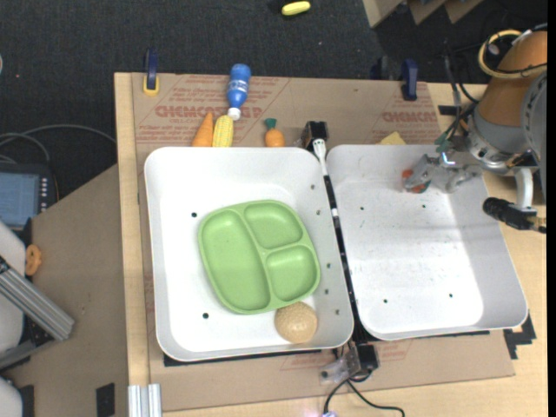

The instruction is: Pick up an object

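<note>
Red print on the cardboard point(365, 102) under the bins partly read "CHEMCAS…". Arm point(508, 102) reached in from the right, wrist low over the right bin's point(434, 268) far corner. End effector point(426, 176) seemed to pinch a small red object point(408, 178). Green tray point(258, 254) and tan ball point(296, 321) lay in the left bin point(174, 233).

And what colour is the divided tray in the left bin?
Light green tray, seen in the camera view.
</note>
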